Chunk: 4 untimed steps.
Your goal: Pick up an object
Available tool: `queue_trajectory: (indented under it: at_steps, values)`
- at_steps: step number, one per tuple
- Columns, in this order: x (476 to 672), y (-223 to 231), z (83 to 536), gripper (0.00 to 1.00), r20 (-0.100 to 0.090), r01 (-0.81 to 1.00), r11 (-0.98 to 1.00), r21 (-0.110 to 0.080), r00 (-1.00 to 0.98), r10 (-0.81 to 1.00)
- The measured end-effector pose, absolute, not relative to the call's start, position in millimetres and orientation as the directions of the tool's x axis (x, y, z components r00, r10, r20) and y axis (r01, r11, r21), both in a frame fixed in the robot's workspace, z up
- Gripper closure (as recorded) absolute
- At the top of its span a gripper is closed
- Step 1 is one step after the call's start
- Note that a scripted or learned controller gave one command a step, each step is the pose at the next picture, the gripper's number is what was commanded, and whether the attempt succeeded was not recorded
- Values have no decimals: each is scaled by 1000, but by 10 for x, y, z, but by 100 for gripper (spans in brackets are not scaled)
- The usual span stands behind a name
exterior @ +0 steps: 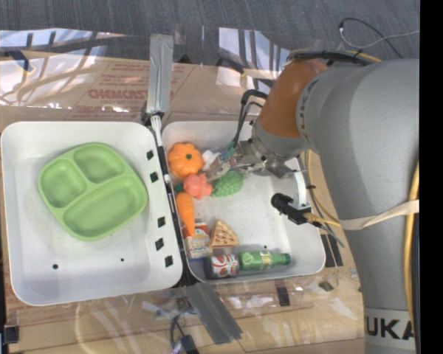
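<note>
2 white bins on the table (52, 80): left bin (29, 264) carries a green divided plate (92, 190), right bin (280, 231) carries all the pickable items. Arm (354, 161) comes in from 3 o'clock, wrist low over the top of the right bin.

End effector (232, 164) sits at the cluster near the bin's 11 o'clock: orange pumpkin (184, 158) at its 9 o'clock, pink toy (198, 186) at 8 o'clock, green bumpy toy (227, 184) directly below at 6 o'clock and looking in contact with the tip. Can't tell how far the fingers are spread or whether anything sits between them, since wrist hardware covers the tips. No confirmed hold.

Likely target, my read: the green bumpy toy. To do it well:
- centre on 1 item, not the gap between neighbours
- descend fully before closing, the toy is low and rounded
- lift straight up, watch that the pink toy isn't dragged along

Rest of the bin: carrot (185, 211) along the 9 o'clock wall, pizza slice (223, 234) at 7 o'clock, green bottle (251, 261) along the 6 o'clock wall. All well apart from the tip.
</note>
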<state>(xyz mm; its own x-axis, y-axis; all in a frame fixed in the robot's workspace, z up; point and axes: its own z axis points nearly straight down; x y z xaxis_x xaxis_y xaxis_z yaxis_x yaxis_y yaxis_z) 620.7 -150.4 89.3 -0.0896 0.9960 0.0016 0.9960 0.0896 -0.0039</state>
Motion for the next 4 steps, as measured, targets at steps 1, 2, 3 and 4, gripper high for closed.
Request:
queue_trajectory:
  at_steps: [1,2,3,4]
  values:
    - [6260,-1460,899,0,1,997,79,-3,-79,997]
    - [6255,-1453,976,100,2,996,86,-6,-86,996]
    - [6255,-1451,975,0,2,996,86,-6,-86,996]
    - [5590,-1196,894,0,1,1000,-12,-6,12,1000]
